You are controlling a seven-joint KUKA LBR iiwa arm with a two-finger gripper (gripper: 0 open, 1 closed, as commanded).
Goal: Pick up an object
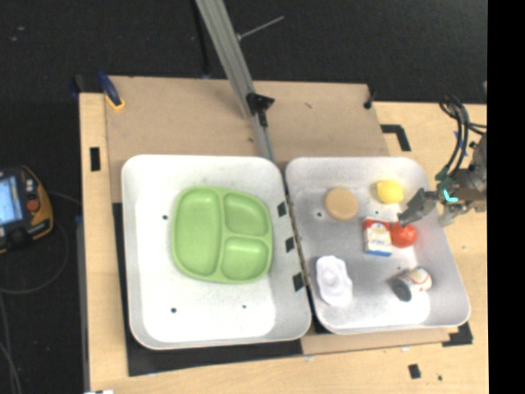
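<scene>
The gripper (414, 206) reaches in from the right and stands over the right bin (435, 302), near its right rim. One dark finger (410, 209) points down and to the left, and its tip is just beside the red object (403, 235), maybe touching its top; I cannot tell which. How far the hand is open I cannot tell, because only this one finger is clear, and nothing shows between the fingers, so I judge that it holds nothing. The red object lies against a small red and white box (377, 239) in the middle of the bin. Near them are a yellow ball (390, 191) toward the far rim, a tan disc (342, 203), a white cup (332, 279) toward the near left, and a small grey and white item (412, 283) at the near right. The left bin (148, 318) bears a green tray (221, 234) with three compartments. The step in hand seems to be the approach to a grasp, and the red object is the likely target. The next move calls for a descent with the fingers on both sides of the red object, then closing. The box is touching it, so a finger may land on the box and push both things away.
</scene>
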